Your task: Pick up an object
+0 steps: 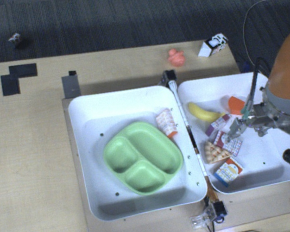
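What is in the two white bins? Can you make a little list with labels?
left bin: shallow white bin holding a green divided plastic plate and a small white and red packet
right bin: shallow white bin holding a yellow banana, an orange object, a waffle-patterned packet and a small printed carton
gripper: two-finger gripper above the right bin's items

A yellow banana [204, 111] lies near the right bin's upper left corner. An orange item [235, 104] sits just right of it. A purple packet [217, 126] lies below, then a waffle-patterned pack [215, 151] and, lowest, a small carton [228, 171]. A tube [166, 123] rests beside the green tray [142, 156] in the left bin.
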`<state>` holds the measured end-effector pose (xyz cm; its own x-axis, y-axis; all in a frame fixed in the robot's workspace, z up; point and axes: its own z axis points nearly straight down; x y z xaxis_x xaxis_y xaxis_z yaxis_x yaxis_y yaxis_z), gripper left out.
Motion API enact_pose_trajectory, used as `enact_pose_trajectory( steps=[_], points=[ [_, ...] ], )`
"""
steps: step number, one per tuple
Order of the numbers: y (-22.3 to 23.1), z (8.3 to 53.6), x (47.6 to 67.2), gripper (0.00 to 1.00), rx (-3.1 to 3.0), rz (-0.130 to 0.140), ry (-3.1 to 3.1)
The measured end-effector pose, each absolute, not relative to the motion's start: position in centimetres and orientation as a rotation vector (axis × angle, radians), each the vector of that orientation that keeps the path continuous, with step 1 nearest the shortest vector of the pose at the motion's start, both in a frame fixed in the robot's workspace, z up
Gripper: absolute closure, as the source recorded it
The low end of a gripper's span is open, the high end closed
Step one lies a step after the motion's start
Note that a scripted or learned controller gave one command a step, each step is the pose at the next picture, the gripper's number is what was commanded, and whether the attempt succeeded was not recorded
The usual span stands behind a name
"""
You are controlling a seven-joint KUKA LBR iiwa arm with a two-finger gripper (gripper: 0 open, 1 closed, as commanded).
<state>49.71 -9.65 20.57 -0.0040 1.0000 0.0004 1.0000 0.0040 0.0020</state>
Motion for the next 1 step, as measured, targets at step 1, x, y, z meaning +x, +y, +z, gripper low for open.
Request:
enact_pose_trajectory(
  steps=[1],
  points=[
    [-14.39, 13.51, 48.68, 0.00, 2.219, 0.001, 2.222]
  ],
)
